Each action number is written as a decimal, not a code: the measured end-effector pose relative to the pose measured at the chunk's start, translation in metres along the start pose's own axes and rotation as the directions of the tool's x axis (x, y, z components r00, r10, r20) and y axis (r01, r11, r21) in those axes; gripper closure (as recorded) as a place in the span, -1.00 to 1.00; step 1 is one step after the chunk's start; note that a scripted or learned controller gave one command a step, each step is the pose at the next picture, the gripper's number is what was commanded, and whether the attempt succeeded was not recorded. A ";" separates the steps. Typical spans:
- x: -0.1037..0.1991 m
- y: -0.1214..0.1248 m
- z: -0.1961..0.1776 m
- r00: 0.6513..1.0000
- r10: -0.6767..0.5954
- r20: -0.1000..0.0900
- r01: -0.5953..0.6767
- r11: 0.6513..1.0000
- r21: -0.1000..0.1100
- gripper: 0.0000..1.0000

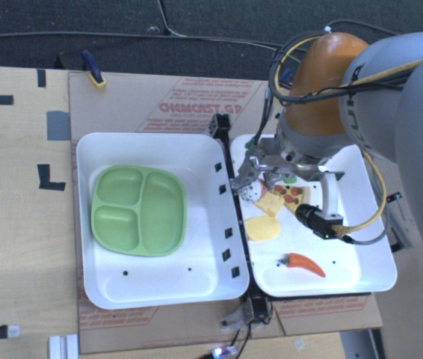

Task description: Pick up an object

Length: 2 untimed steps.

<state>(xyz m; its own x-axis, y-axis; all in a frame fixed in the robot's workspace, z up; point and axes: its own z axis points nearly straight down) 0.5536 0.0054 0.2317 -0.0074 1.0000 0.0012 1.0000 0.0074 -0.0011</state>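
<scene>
In the right bin (pixel 361 275) lie several toy foods: a yellow round piece (pixel 262 229), a yellow wedge like cheese (pixel 270 203), a pizza-like slice with red dots (pixel 294 195), a small white dotted piece (pixel 251 194) and an orange-red chili pepper (pixel 306 264). My gripper (pixel 260 172) hangs low over the bin's left side, just above the white piece and the cheese wedge. The wrist hides much of it.
The left bin (pixel 196 275) holds a green divided plate (pixel 138 209). A black divider with clips (pixel 230 200) runs between the bins. A black cable connector (pixel 320 221) and yellow cable hang from the wrist over the right bin. A blue-yellow clamp (pixel 92 67) sits at the back.
</scene>
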 end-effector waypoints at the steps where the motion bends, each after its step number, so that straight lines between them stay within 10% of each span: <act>1: 0.046 -0.004 -0.003 1.000 0.001 0.000 -0.001 1.000 0.001 1.00; 2: 0.093 -0.001 -0.006 1.000 0.001 0.001 -0.001 1.000 0.000 1.00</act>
